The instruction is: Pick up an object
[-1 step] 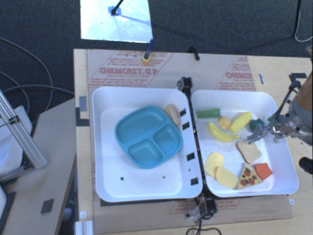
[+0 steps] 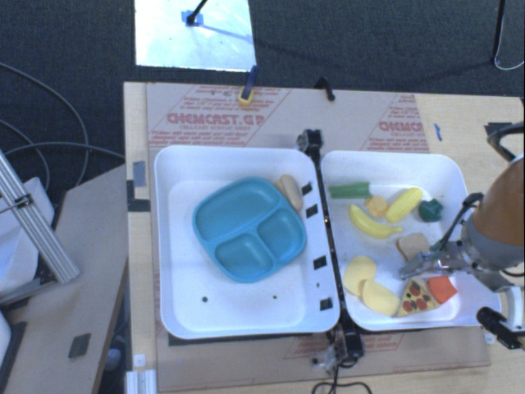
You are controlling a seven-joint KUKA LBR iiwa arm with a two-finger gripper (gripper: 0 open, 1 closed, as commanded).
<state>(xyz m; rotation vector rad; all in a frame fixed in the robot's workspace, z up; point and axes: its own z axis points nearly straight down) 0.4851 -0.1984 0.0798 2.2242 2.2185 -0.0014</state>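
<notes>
We see the hand point(image 2: 420, 263) low in the right bin point(image 2: 459, 171), just above the pizza slice point(image 2: 416, 296) and beside the brown piece point(image 2: 413, 244); we cannot tell its grip.

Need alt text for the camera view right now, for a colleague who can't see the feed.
The arm's gripper hovers low in the right bin over toy food: a pizza slice, an orange piece, a banana and a green stick. The left bin holds a blue divided plate.

Divided plate point(image 2: 246, 236) in left bin point(image 2: 184, 302), toy foods in right bin point(image 2: 447, 171), pizza slice point(image 2: 417, 298) nearest front.
</notes>
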